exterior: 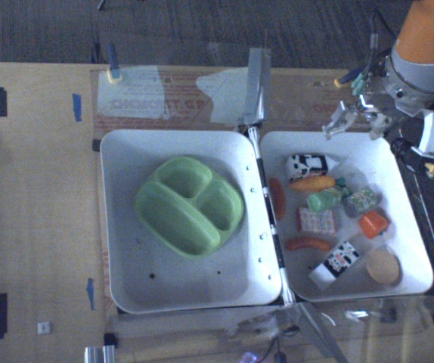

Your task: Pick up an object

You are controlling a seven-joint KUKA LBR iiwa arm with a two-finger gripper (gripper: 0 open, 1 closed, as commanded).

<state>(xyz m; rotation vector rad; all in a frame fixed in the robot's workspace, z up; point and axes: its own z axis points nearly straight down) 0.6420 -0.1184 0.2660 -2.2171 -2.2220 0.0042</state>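
Camera view, my read from the remote desk: the gripper (357, 119) hangs over the far edge of the right bin (417, 225), fingers spread apart with nothing between them — open and empty. Arm comes in from the right, orange band above the wrist. I judge this as the approach step, before any descent; no object has been lifted. The left bin (126, 278) carries a green divided plate (190, 205), which I take to be out of play. Candidates all sit in the right bin: a cow-print carton (308, 165) at the far left of the pile, an orange carrot (313, 183) just near of it, a green can (324, 200), a grey packet (361, 200), an orange-red cup (373, 223), a pink box (317, 221), a red sausage (307, 243), a second cow-print carton (338, 262) and a tan round (383, 266) at the near right. A red pepper (277, 197) lies against the left wall. Closest to the gripper is the far cow-print carton, so I would call it the likely target. Its long axis runs roughly left-right, the tapered end pointing right; the carrot beside it lies almost parallel, close enough to foul a finger. Next move, as I judge it: shift left and toward the near side, turn the fingers to span the carton's short side, then descend.
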